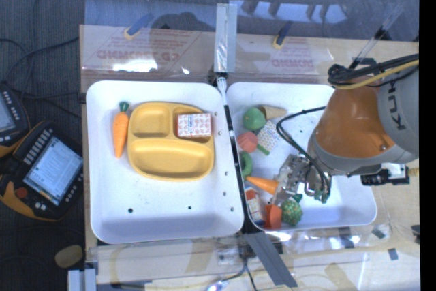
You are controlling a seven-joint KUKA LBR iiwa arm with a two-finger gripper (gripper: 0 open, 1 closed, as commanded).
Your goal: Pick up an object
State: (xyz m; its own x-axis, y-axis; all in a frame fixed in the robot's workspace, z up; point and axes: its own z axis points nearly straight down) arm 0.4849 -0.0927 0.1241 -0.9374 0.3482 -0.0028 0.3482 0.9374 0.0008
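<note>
Hand (294,182) low in right bin (354,211), near the bin's front-left area, at the end of grey arm (354,129) with orange band, reaching in from the right. Finger state: cannot tell — metal parts and cables blur together at the tip. Nothing visibly clamped between them.

Right bin contents, clustered along the left wall:
- green round item (254,118) at the back, beside a tan cone-like piece (274,111)
- white dotted item (268,138) just beside a pink-red piece (247,142)
- small green piece (246,163) against the divider
- orange carrot (263,183) lying just left of the hand, touching or nearly so
- red piece (272,216) and green broccoli-like piece (292,212) directly in front of the hand, near the front wall
- small boxed item (253,204) at the front-left corner, label unreadable

Left bin (102,201): yellow divided tray (167,159) flat in the middle, small red-and-white box (193,125) in its back-right compartment. Second carrot (120,131) with green top lying left of the tray, apart from it.

Worktop (157,44) behind the bins, under clear sheeting. Handheld pendant (44,170) with screen on the floor, left of the bins.
</note>
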